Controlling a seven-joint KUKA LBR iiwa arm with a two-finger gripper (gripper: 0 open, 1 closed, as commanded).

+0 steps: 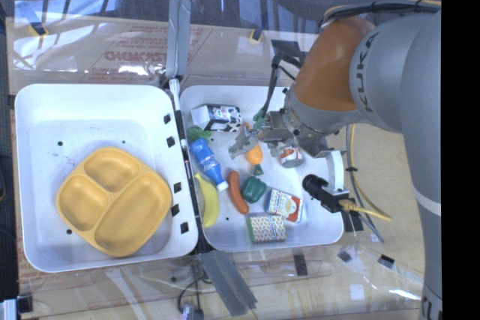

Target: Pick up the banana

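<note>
Banana lies at right bin's left wall; end effector apart.

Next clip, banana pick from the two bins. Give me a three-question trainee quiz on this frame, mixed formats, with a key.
1. True or false: the banana lies in the same bin as the yellow divided plate.
2. Multiple choice: where in the right bin is the banana? A) against the left wall B) far right corner C) under the gripper
3. Fill in: right beside the banana, further from the wall, lies a blue ____.

Key: 1 false, the plate is in the left bin; 2 A; 3 bottle.
</note>
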